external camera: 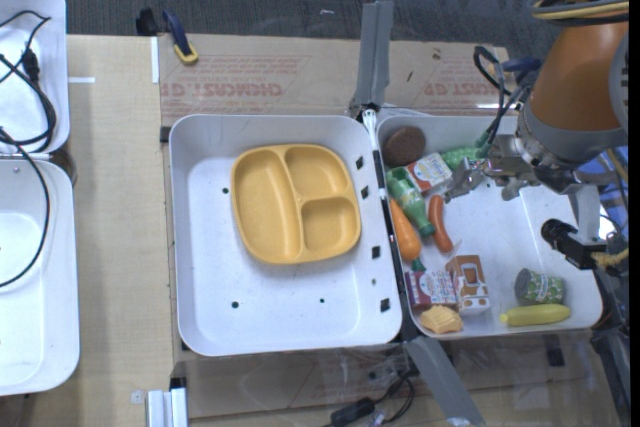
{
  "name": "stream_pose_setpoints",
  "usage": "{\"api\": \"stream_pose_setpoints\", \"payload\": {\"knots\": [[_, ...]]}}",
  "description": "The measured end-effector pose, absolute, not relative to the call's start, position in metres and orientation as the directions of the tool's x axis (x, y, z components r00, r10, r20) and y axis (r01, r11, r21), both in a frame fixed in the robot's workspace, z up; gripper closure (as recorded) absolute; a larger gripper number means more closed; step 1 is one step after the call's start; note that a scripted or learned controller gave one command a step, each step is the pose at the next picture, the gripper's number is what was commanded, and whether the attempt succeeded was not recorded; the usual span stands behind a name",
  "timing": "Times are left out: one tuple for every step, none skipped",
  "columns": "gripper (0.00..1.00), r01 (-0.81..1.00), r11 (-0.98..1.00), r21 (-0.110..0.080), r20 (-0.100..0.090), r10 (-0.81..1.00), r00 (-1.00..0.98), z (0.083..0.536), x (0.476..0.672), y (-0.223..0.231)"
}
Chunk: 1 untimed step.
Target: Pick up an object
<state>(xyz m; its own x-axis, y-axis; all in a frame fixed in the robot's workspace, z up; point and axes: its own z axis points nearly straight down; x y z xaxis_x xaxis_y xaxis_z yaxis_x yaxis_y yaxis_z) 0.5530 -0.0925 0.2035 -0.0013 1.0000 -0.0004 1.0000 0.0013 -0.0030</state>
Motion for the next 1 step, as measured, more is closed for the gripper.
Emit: {"api": "stream_pose_setpoints", "payload": {"knots": [[0.0, 0.99, 0.138, -0.004, 0.001, 0.99, -0.138, 0.0997, 0.5228, -0.1078]]}}
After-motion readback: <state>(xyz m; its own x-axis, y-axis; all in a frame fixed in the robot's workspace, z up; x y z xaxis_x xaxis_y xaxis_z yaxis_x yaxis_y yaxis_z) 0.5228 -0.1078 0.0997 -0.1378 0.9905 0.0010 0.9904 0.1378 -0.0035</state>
